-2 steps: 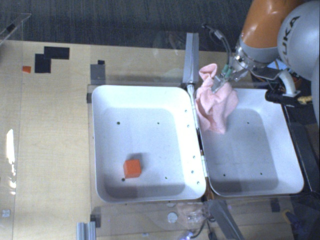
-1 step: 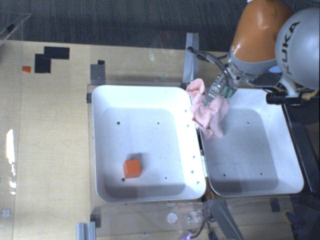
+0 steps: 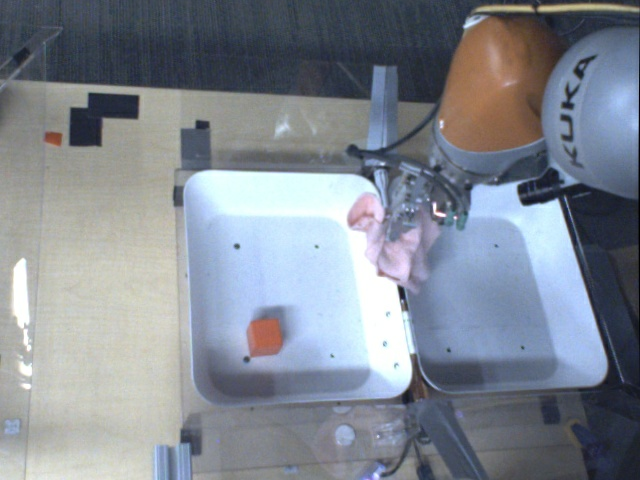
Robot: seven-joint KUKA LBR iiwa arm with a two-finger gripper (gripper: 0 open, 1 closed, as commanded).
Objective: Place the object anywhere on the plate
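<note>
Gripper [image 3: 408, 218]: you see its jaws clamped on pink cloth [image 3: 395, 248], over the bins' shared edge.
Orange block [image 3: 265, 337]: left bin [image 3: 215, 268].

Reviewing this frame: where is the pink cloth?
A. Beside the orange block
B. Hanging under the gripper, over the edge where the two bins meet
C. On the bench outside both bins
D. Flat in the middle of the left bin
B: the pink cloth hangs bunched below the gripper, over the divide between the left bin and the right bin, far from the orange block.
</note>
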